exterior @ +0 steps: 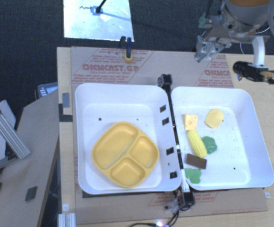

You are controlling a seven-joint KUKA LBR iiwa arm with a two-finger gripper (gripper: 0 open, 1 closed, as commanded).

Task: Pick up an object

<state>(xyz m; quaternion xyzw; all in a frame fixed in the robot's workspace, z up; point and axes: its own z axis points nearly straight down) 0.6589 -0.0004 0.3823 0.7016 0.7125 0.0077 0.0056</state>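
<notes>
My gripper point(206, 52) hangs high above the far edge of the right bin point(255, 126), well clear of everything in it. Nothing sits between its fingers. In the right bin lie a yellow cheese wedge point(190, 122), a pale yellow rounded piece point(214, 118), a corn cob point(197, 143), a green broccoli piece point(209, 144), a brown chocolate bar point(196, 161) and a green leafy piece point(192, 175) near the front left corner.
The left bin point(87, 108) holds a yellow divided plate point(124, 153) with three compartments. A black divider strip point(172, 136) runs between the bins. A shiny metal sheet point(98, 12) lies at the back left.
</notes>
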